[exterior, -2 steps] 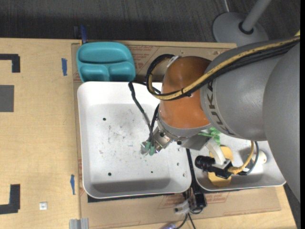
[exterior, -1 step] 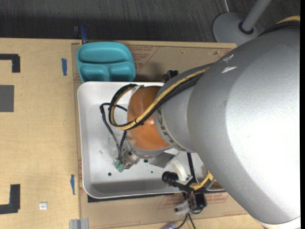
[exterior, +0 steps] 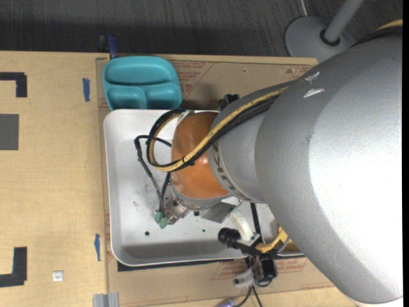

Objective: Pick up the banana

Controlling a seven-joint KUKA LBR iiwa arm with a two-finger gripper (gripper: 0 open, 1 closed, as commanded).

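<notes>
**Reaching Into the White Bin**

Seen from the camera view, the arm [exterior: 300,165] covered most of the white bin [exterior: 124,190], a teal tray [exterior: 142,82] behind it. Whether the gripper [exterior: 167,215] held anything could not be told; the banana's place was hidden.

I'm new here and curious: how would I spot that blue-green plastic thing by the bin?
Find the white bin under the big grey arm. Just beyond its far left corner sits the teal tray on the cardboard-coloured bench. It alone is teal, with moulded compartments.
</notes>
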